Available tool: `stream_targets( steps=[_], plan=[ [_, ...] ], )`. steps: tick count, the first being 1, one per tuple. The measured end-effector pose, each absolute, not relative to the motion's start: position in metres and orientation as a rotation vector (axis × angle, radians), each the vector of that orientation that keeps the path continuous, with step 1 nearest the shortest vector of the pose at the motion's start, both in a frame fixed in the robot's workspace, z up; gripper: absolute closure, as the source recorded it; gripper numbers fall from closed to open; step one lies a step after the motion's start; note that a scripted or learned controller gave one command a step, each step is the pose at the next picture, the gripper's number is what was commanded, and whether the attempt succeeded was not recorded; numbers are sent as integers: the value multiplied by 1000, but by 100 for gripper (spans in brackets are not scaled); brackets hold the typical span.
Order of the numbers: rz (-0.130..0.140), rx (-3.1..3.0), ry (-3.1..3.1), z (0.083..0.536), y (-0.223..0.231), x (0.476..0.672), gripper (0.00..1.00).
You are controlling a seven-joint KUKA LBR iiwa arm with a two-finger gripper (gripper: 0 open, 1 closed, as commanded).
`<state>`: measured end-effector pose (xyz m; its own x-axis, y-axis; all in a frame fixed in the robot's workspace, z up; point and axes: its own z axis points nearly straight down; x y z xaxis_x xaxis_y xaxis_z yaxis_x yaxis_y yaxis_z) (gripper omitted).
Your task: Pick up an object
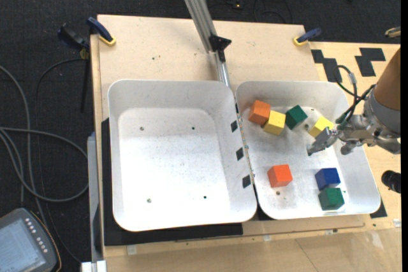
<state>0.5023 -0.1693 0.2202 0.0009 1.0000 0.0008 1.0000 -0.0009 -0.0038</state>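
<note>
We judge the yellow cube (320, 126) — in the right bin (361, 179), just beside the gripper (328, 142) whose jaw state we cannot tell — light, rigid and smooth-faced, best gripped across two opposite flat faces.

Count: two white bins, left bin (127, 137) and right bin (357, 181). Seven blocks, all in the right bin: two orange (259, 111) (279, 175), two yellow (275, 122) (320, 127), two green (295, 116) (331, 199), one blue (327, 178). Cluster of four sits at 12 o'clock in that bin, blue and green pair at 5.
</note>
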Motion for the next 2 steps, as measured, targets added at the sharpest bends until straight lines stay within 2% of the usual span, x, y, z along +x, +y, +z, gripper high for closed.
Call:
stream_targets(
  steps=[2],
  plan=[
    [4, -2218, -2218, 113, -169, 515, 0]
  ],
)
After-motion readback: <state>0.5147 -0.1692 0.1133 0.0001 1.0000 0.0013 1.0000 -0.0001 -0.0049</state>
